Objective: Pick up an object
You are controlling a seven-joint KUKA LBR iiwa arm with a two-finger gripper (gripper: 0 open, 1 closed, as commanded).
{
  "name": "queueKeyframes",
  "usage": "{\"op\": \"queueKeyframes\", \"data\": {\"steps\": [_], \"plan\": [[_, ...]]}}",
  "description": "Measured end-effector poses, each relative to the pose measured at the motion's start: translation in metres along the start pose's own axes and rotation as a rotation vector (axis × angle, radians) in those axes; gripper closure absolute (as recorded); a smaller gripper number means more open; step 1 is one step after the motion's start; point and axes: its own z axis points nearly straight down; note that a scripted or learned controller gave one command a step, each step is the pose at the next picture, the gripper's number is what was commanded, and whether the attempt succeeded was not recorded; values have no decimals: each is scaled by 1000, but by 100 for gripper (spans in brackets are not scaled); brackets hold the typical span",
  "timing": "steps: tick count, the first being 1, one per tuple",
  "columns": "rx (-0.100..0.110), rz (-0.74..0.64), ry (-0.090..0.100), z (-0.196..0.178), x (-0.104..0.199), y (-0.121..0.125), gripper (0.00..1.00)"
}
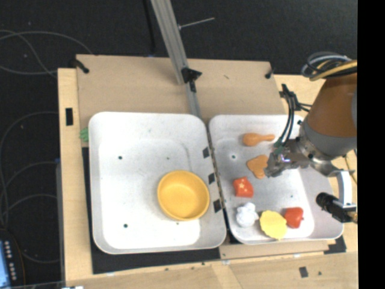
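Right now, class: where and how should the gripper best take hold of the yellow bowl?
Probably by its rim: the yellow bowl sits upright and open in the left bin. Come straight down with one finger inside and one outside; nothing crowds it.

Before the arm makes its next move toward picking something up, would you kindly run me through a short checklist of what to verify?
1. Pincer is over the right bin, where the small things lie: ok.
2. A target sits close by: the flat orange piece lies just beside the pincer: ok.
3. Something is between the fingers: cannot tell, the pincer is too blurred.
4. Neighbours leave room: the orange drumstick shape and the red block lie apart from the flat piece: ok.
5. Crowding near the front: white lump, yellow disc and red piece sit close together: not ok for a clean grasp there.
6. Yellow bowl stays in the left bin, out of the way: ok.
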Motion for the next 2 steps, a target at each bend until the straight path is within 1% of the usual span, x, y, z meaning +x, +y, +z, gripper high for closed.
{"op": "queueKeyframes", "data": {"steps": [1,2], "plan": [[3,-1,1,-21,-1,2,100],[4,-4,3,-22,44,7,100]]}}
